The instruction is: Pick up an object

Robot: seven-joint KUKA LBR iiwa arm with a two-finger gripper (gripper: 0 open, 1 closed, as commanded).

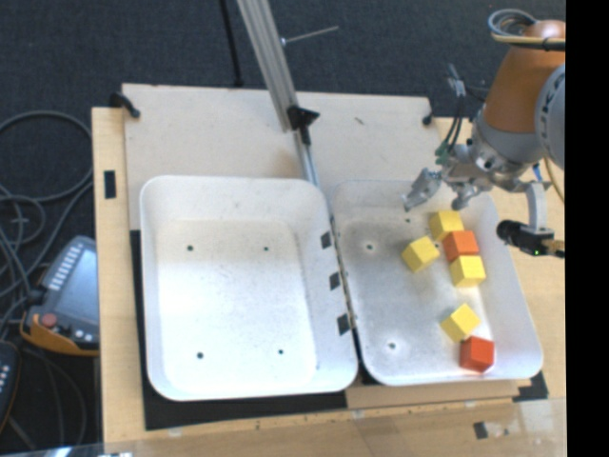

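- Nearest, in the right bin (381,350), an orange block (477,353) lay by the near right corner, with a yellow block (461,321) just beyond it.
- Farther in, three more yellow blocks (420,253) and a second orange one (461,244) clustered near the right wall.
- The left bin (238,208) sat alongside.
- Farthest, the gripper (443,192) hovered above the bin's far edge, fingers spread wide, holding nothing.
- The step looked like the approach; next it would need lowering over one block and closing.
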